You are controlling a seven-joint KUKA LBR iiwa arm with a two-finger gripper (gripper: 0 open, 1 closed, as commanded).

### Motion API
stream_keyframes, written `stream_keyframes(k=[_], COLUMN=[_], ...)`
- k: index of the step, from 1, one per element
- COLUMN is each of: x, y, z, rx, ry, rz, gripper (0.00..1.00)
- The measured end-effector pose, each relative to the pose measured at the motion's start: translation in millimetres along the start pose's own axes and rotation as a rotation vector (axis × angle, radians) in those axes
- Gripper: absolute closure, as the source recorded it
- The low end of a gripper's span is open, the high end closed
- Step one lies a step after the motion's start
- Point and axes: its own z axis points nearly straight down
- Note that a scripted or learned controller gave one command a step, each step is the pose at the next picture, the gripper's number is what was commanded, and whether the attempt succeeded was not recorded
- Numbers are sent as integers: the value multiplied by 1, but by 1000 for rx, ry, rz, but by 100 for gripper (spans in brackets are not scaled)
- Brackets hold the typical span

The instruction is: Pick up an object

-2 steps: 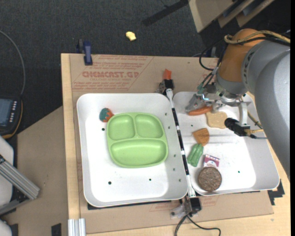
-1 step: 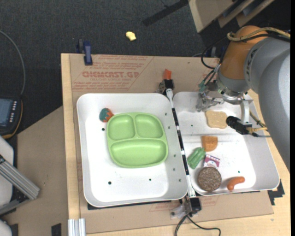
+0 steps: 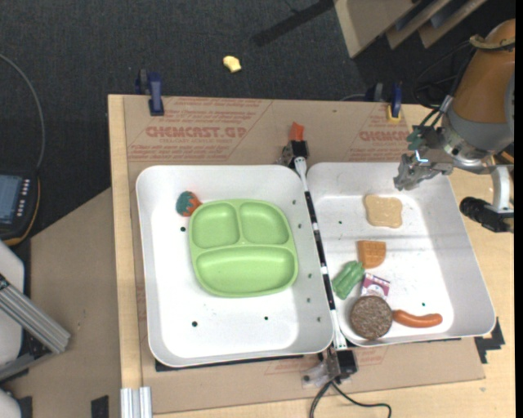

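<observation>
Round brown patty (image 3: 371, 317) lies nearest, touching orange-red sausage (image 3: 417, 319), long axis left-right. Grey two-finger gripper (image 3: 408, 177) hovers above right white bin (image 3: 466, 245); grip state unclear.

Dark grey carpet (image 3: 73, 49) spreads across the far side and down the left, with a small yellow scrap (image 3: 233, 63) lying on it and a thin black cable (image 3: 33, 106) curling at far left. A brown board (image 3: 245, 122) printed with red lettering tops the light wooden bench (image 3: 73, 269), pinned by blue clamps (image 3: 151, 88) at its far edge. Pale wooden furniture (image 3: 409, 24) sits far right.
</observation>
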Motion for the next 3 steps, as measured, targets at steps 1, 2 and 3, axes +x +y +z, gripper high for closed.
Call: stream_keyframes(k=[1, 2, 3], x=[4, 34, 57], y=[0, -76, -108], z=[7, 93, 112], rx=[8, 23, 16], ry=[3, 9, 8], rz=[-5, -3, -4], gripper=[0, 0, 0])
